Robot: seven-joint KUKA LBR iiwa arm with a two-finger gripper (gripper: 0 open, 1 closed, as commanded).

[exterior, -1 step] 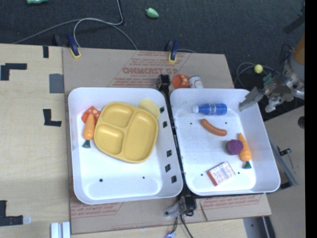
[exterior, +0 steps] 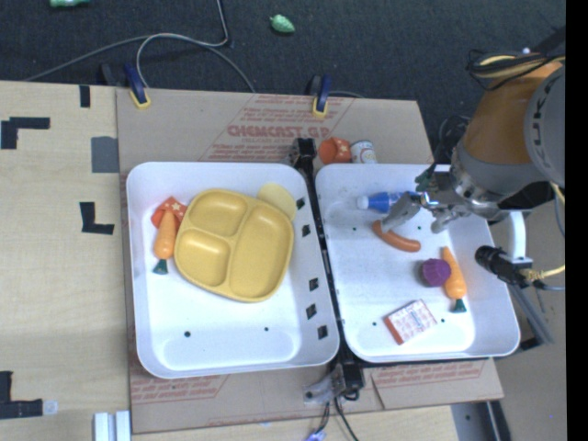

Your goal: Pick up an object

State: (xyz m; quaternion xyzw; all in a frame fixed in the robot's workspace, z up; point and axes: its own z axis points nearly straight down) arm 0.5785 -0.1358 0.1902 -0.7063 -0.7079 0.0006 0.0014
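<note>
We see the gripper [exterior: 424, 213] low over the right bin [exterior: 363, 324], fingers spread and holding nothing — the pick is not yet made. The toy sausage [exterior: 397, 239] lies just beside it on the bin floor — closing and lifting remain.

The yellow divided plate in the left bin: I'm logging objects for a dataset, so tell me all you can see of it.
The yellow divided plate looks like smooth moulded plastic, rounded at the corners, with three compartments, all bare. It lies flat, right side up and turned askew, in the upper middle of the left bin. At its left edge lies a toy carrot; a pale yellow piece sits at its upper right corner.
</note>
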